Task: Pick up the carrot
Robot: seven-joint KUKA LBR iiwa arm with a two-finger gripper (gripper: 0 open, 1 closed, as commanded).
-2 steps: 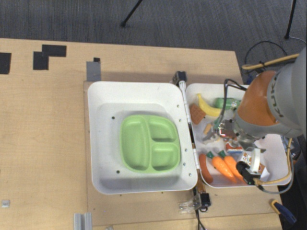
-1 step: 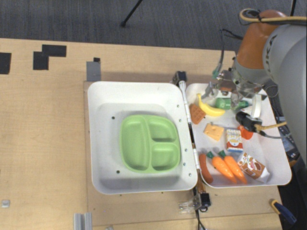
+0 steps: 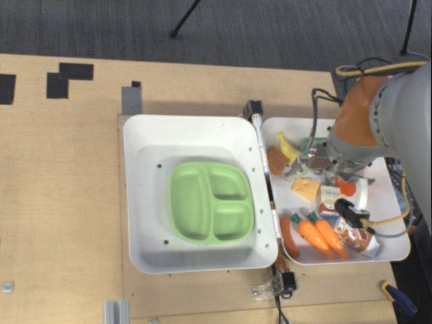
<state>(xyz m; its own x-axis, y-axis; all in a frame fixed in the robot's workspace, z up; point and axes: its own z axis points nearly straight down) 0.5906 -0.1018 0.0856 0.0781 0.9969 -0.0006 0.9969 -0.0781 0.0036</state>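
A: Where is the carrot (image 3: 311, 233)?

B: Near the front wall of the right bin (image 3: 395, 247), lying flat with its green top pointing at the cheese wedge (image 3: 305, 189). The gripper (image 3: 316, 166) hangs over the bin's middle, apart from the carrot. I cannot tell how far open it is, and I see nothing in it.

A: What might spoil the pick?

B: Crowding, I think. A second carrot (image 3: 331, 237) lies against the first, and a red sausage (image 3: 287, 229) sits just beside it on the other side. A grasp could land on both carrots or push one aside. The tapered, smooth shape may also slip out.

A: Anything else close by?

B: A printed carton (image 3: 356, 239) touches the second carrot, and a banana (image 3: 287, 147) lies farther back. The green divided plate (image 3: 209, 201) in the left bin (image 3: 145, 181) is well apart.
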